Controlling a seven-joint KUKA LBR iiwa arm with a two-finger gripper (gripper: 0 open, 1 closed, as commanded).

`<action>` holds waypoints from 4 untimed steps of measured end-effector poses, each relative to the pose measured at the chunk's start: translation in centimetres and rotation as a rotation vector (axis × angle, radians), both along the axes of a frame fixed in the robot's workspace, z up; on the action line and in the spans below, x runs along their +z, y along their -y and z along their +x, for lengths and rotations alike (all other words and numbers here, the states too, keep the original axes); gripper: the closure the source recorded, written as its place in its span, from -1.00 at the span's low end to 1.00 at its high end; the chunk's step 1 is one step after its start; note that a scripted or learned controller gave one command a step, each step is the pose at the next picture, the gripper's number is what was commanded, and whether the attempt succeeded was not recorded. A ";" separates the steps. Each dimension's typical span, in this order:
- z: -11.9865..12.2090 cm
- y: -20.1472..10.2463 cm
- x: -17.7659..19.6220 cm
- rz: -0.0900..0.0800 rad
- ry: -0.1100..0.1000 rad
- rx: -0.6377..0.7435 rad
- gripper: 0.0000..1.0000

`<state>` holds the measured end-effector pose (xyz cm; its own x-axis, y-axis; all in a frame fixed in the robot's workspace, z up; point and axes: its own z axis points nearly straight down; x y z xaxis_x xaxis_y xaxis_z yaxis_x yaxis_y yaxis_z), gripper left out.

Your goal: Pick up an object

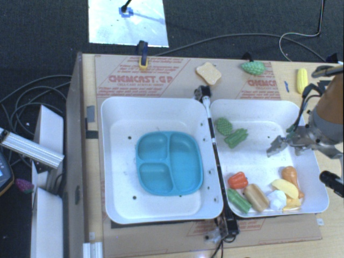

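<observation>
**My claw over the right bin**

My claw point(280, 145) hangs open, gripping nothing, above the right bin point(309, 206). Near it: toy foods, including an orange piece point(290, 173). Left bin point(115, 208): blue divided plate point(169, 163).

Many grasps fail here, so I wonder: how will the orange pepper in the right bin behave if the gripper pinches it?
The pepper looks like smooth, rounded plastic, so it may slip from the fingers. It seems small and probably light. It touches the green piece, which may shift too.
</observation>
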<state>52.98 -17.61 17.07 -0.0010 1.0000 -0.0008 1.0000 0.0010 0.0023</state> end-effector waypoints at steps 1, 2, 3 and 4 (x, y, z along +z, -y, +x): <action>4.5 -7.7 -8.6 0.001 -0.001 0.003 -1.00; 12.1 -8.3 -8.6 0.000 0.001 0.004 -1.00; 14.0 -7.1 -8.5 0.000 0.001 0.005 -1.00; 12.9 -8.8 -8.6 0.000 0.000 0.005 -1.00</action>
